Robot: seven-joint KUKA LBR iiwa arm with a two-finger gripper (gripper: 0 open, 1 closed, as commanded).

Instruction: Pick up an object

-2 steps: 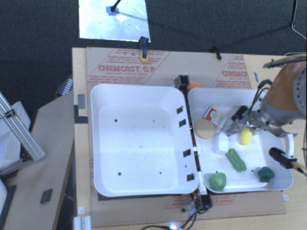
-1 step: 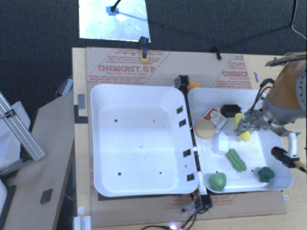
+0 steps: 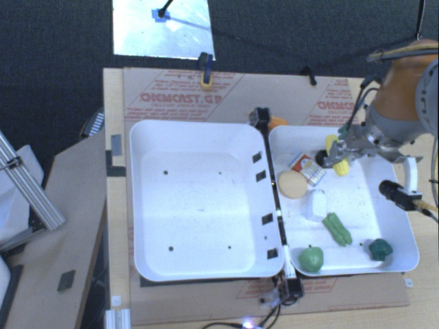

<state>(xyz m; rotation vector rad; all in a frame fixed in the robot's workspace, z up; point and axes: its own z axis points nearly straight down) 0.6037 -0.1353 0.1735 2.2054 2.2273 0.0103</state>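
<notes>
My gripper (image 3: 330,157) hangs low over the upper middle of the right bin (image 3: 398,218), reaching in from the right. It sits right at a yellow object (image 3: 341,168) whose other end (image 3: 331,142) pokes out behind it. I cannot see whether the yellow object is held. Just left of the gripper lies a small red and white box (image 3: 306,168), with a tan round piece (image 3: 292,184) below that.
The right bin also holds a white block (image 3: 317,204), a green pickle-shaped piece (image 3: 337,228), a green ball (image 3: 311,259) and a dark green lump (image 3: 379,249). An orange item (image 3: 277,123) lies behind the bins. The left bin (image 3: 199,204) stands alongside.
</notes>
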